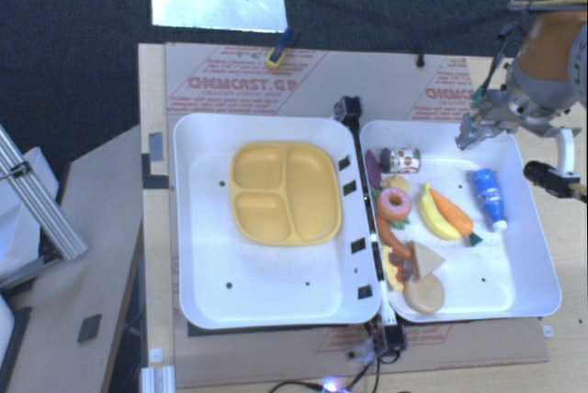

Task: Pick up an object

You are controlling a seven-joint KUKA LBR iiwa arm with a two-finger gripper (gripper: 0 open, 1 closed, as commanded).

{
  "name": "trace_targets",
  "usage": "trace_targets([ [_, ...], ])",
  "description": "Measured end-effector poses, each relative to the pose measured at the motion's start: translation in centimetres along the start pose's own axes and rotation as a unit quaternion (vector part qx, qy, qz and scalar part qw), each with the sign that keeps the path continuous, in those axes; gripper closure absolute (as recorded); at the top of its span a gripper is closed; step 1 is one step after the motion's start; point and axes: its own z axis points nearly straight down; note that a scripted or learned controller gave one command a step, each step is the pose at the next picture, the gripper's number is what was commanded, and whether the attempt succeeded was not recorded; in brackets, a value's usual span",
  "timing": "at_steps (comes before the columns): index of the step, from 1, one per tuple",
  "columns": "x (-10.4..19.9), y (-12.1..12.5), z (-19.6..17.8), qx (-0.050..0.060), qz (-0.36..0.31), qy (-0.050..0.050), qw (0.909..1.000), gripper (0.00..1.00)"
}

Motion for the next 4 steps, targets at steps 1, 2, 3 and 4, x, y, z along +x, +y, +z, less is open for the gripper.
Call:
trace_targets([
  [1, 0.0, 0.3, -5.4, 0.0, 0.0, 0.0, 1.0, 1.0],
  [2, 6.1, 0.3, -6.1, 0.002, -0.002, 0.002, 1.0, 1.0],
  [3, 11.4, -1.1, -6.4, 0.003, -0.002, 0.002, 1.0, 1.0],
  [4, 16.6, -1.2, -7.0, 0.003, -0.002, 0.002, 1.0, 1.0],
])
